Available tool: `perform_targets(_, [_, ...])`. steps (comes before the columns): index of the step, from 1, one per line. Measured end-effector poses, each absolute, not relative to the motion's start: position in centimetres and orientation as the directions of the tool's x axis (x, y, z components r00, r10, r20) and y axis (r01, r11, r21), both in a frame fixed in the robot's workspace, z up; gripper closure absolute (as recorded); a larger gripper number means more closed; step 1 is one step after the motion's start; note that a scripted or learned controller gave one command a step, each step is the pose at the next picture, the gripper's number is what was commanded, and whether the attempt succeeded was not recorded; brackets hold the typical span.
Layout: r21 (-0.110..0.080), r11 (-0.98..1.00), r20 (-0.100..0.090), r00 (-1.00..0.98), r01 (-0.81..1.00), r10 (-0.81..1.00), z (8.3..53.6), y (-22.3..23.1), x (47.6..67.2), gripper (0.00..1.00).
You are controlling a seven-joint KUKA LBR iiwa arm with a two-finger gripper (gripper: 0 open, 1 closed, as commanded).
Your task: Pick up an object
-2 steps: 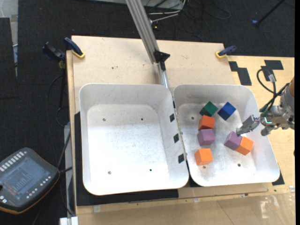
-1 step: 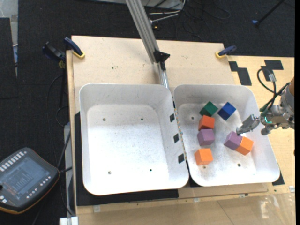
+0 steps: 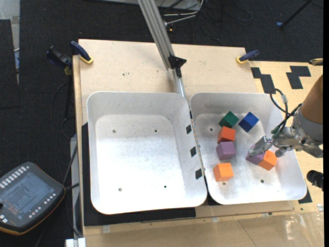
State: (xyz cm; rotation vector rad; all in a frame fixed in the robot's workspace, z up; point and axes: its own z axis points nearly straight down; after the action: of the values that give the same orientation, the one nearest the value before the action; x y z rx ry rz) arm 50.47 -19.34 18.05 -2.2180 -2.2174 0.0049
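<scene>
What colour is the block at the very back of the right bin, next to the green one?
Blue, seen in the camera view.

arm [image 3: 314, 112] clipped by right edge, only wrist end in frame. gripper [image 3: 262, 149] blurry, finger state unreadable. purple block [image 3: 253, 159] partly hidden under it, touching orange block [image 3: 268, 160]. teach pendant [image 3: 25, 197] cut off at left edge, screen too small to read.
</scene>
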Motion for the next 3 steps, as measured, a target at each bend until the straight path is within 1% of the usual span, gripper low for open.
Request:
perform_targets(1, [0.006,-0.002,-0.007,0.002,1.000,1.000,12.35,-20.19,50.91,0.00])
perform_targets(2, [0.022,0.001,-0.010,0.000,1.000,1.000,12.21,-20.30,51.44,0.00])
perform_targets(3, [0.025,0.001,-0.011,-0.001,1.000,1.000,13.12,-20.29,51.55,1.00])
